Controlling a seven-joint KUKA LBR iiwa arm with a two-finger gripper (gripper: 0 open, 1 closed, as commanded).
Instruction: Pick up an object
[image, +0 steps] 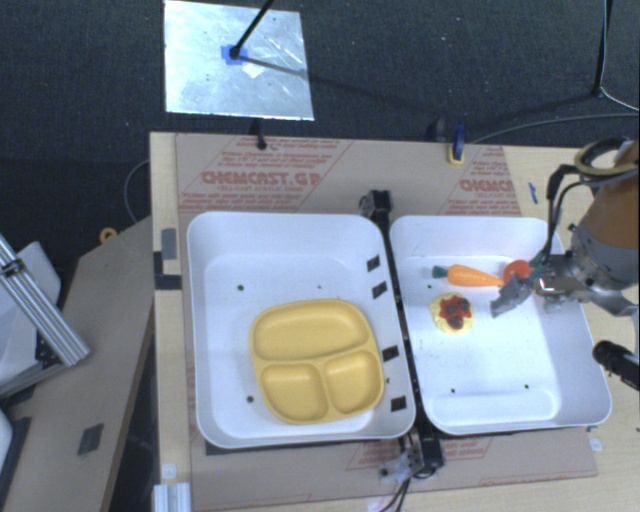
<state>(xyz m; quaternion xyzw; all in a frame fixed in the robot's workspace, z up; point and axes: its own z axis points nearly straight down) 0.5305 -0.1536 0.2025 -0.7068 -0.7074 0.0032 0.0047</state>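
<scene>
The grey two-finger jaws hang over the right white plastic bin, their spread impossible to tell; the orange toy carrot lies just to their left, long axis pointing toward them; a small round yellow toy pizza sits nearby.

One camera hangs above the counter and looks down on it at a slant, from the near long edge toward the far one. It is far enough back to take in both white bins whole: the left bin with the yellow divided tray sits near the middle of the picture, the right bin runs close to the right border. Beyond the counter's far edge the dark carpet and a shiny metal sheet fill the top. The arm enters at the right border, cut off by it.
</scene>
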